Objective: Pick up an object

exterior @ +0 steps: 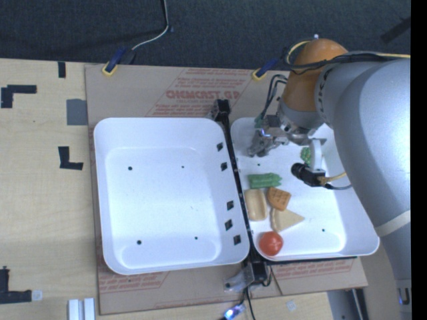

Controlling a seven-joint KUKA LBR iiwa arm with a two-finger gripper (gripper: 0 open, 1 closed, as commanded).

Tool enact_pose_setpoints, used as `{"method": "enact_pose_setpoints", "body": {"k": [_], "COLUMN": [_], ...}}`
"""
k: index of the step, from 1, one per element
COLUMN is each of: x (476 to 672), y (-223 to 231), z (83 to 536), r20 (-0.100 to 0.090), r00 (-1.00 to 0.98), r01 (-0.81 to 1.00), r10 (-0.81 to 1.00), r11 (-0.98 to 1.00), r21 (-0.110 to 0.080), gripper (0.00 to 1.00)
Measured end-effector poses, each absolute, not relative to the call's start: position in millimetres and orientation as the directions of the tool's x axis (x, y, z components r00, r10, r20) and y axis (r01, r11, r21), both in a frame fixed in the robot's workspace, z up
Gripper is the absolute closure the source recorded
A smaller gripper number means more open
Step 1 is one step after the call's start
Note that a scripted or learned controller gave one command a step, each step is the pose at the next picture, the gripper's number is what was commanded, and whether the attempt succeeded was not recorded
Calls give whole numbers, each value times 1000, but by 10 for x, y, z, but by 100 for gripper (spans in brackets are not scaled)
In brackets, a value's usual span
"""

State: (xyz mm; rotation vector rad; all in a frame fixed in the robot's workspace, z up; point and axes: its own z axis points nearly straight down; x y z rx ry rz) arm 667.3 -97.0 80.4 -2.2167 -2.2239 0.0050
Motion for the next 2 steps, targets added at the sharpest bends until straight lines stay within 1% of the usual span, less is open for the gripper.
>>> {"method": "enact_pose_setpoints", "body": {"k": [2], "x": [6682], "y": [-972], "z": [1040], "r20": [0], "r00": [-4], "r01": [1000], "r10": [1000], "r11": [4], "r21": [-2], "gripper": [100]}}
